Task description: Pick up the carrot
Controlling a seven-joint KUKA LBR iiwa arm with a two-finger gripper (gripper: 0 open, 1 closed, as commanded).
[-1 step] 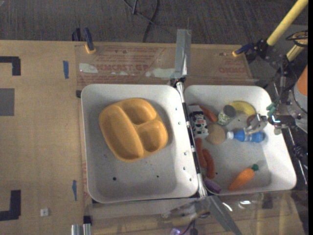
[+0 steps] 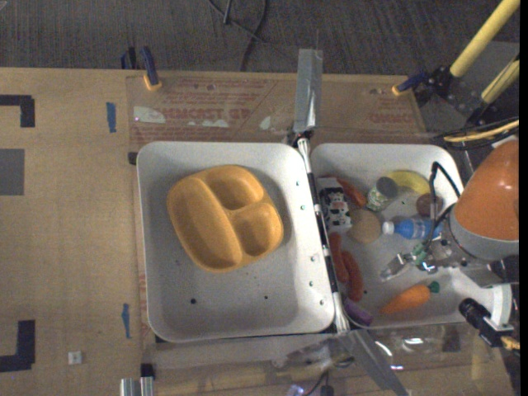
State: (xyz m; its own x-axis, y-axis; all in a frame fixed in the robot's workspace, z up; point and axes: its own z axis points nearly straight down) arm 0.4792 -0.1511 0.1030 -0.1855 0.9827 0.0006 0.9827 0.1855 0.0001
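One risk: our tool (image 2: 404, 264), its spread unreadable, sits just above the carrot (image 2: 409, 299) and could grab neighbouring clutter.

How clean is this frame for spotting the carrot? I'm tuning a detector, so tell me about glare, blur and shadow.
Camera view: soft overall, fine detail smeared; the carrot still reads as a clear orange shape on the right bin; glare on the clear plastic at the bench's front edge; the gripper is blurry and shiny, its outline hard to trace; the yellow tray is evenly lit, with mild shadow in its compartments.
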